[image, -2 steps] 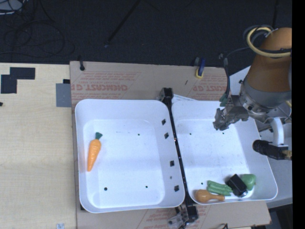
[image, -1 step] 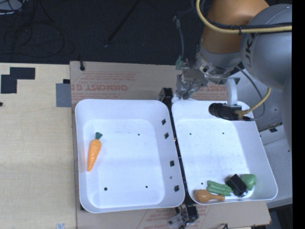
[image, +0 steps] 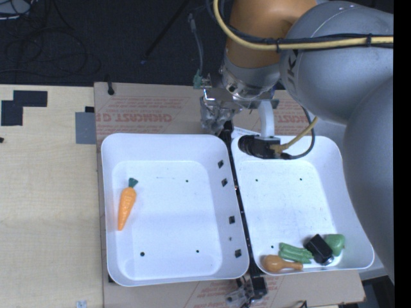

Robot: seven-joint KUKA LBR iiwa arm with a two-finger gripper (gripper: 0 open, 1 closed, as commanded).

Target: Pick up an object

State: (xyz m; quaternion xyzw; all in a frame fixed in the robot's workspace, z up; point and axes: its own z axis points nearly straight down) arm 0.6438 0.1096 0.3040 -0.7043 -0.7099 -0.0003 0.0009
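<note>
— Right, what lies in the left bin [image: 109, 172]?

— One toy carrot [image: 126, 205]: orange body, small dark green top. It lies flat near the bin's left wall, green end pointing to the far side, tip toward the near side, tilted slightly. It touches nothing else.

— And the right bin [image: 347, 172]?

— Four items clustered in the near right corner. A green bean-like piece [image: 295, 253] lies beside an orange-brown pear-shaped piece [image: 280, 264] at the near rim. A black block [image: 319, 248] rests partly over a green leafy piece [image: 335, 241]. The cluster sits well apart from the carrot.

— Position of the arm [image: 334, 56]?

— It enters from the right, grey with the orange band [image: 263, 18] uppermost. The gripper [image: 217, 115] hangs over the far end of the divider between the two bins, above the cardboard [image: 154, 111] under them.

— State of the claw?

— Cannot be judged; that part is small and dark against the background. Nothing is visible in it.

— Distance from the objects?

— Well apart from both the carrot and the corner cluster.
</note>
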